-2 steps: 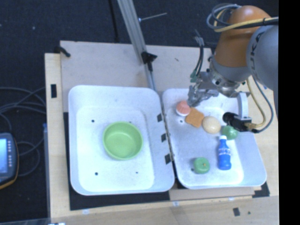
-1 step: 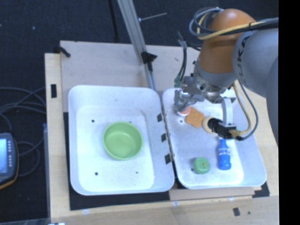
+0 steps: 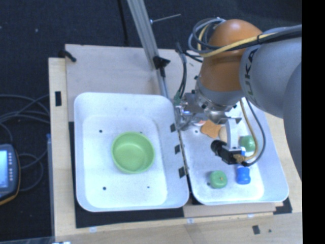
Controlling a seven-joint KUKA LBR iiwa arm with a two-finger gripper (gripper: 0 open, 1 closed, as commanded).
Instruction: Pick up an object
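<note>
The grey arm (image 3: 269,70) takes up the far right of the scene, its orange band bent low over the right bin (image 3: 277,184). Under it the pale tabletop (image 3: 58,197) carries two white bins side by side. The left bin (image 3: 94,121) holds a single green bowl (image 3: 133,152), sitting upright near its middle.

The end effector (image 3: 187,114) hangs over the far left part of the right bin, close to the wall the two bins share. From where I stand the wrist hides too much of it, so I cannot tell how far open it is or whether it has hold of anything.

The small things all lie in the right bin. An orange piece (image 3: 210,130) is the closest, just to the right of the end effector and slightly nearer, with part of it hidden under the wrist, so its long axis cannot be read. A green-and-white piece (image 3: 248,143) lies further right. A blue piece (image 3: 243,175) and a small green ball (image 3: 218,179) sit side by side, a little apart, at the near end of the bin.

I judge the orange piece the likeliest pick. It would need only a short shift right and towards the near side, then a descent. The ball and the blue piece would need a longer reach towards the near side. The bowl lies well off to the left, across the bin wall.
</note>
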